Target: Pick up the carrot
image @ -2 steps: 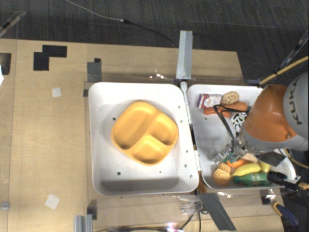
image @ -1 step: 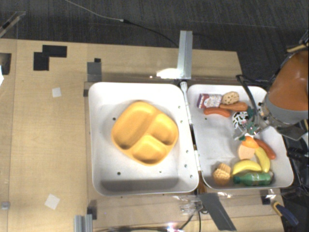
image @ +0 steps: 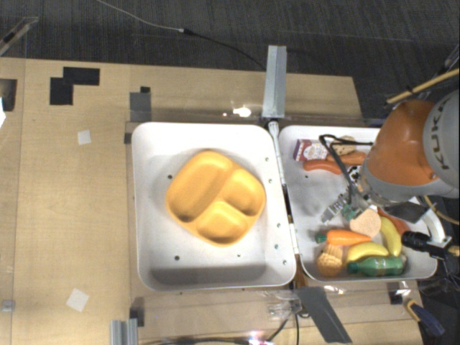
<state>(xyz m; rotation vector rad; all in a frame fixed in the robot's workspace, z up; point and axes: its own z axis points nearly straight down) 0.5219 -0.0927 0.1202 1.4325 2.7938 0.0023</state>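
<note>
You look down from one fixed camera above the bench [image: 65, 214], tilted at a slant so the far floor shows along the top. It sits far enough back to take in both bins: the left bin [image: 154, 264] near centre, the right bin [image: 305, 192] toward the right edge, where the arm [image: 410, 149] enters.

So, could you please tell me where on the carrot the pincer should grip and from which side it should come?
Probably across the thick middle of the carrot, coming straight down from above. It lies flat and roughly left to right in the right bin, with the bread slice touching its upper right and the banana just below. Fingers on its near and far sides seem the best fit, though space is tight.
</note>
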